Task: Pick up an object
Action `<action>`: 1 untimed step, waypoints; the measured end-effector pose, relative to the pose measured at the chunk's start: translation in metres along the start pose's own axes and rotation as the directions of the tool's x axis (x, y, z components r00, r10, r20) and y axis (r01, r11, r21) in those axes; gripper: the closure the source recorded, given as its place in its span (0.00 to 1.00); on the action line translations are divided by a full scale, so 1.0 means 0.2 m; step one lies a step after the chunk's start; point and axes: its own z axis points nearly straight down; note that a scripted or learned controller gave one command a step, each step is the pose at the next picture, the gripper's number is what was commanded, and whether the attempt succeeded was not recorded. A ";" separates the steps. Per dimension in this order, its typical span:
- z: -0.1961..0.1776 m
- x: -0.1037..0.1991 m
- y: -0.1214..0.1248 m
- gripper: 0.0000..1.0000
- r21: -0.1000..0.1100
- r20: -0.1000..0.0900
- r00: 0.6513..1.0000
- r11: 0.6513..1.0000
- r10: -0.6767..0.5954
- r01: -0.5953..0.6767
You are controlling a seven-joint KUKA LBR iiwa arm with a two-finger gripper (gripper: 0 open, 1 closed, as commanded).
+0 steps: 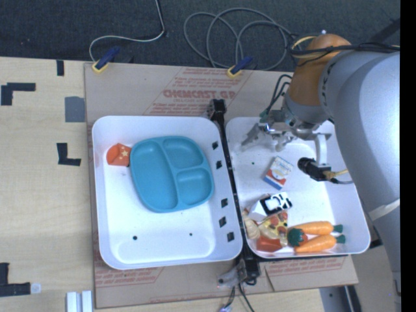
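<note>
Dark carpet [78, 12] with looped cables [224, 34] lies beyond the pale wooden bench [39, 194].

Plate [172, 173] in left bin [104, 226] (carrots [315, 234] in right bin [354, 213]).

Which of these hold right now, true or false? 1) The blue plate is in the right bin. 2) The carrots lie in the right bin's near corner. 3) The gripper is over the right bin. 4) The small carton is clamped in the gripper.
1) False: the blue plate lies in the left bin.
2) True: the carrots lie at the near edge of the right bin.
3) True: the gripper hangs over its far end.
4) False: the small carton lies on the bin floor, apart from the gripper.
</note>
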 end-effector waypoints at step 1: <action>0.08 -0.07 -0.21 0.00 -0.001 0.001 1.000 1.000 0.001 -0.001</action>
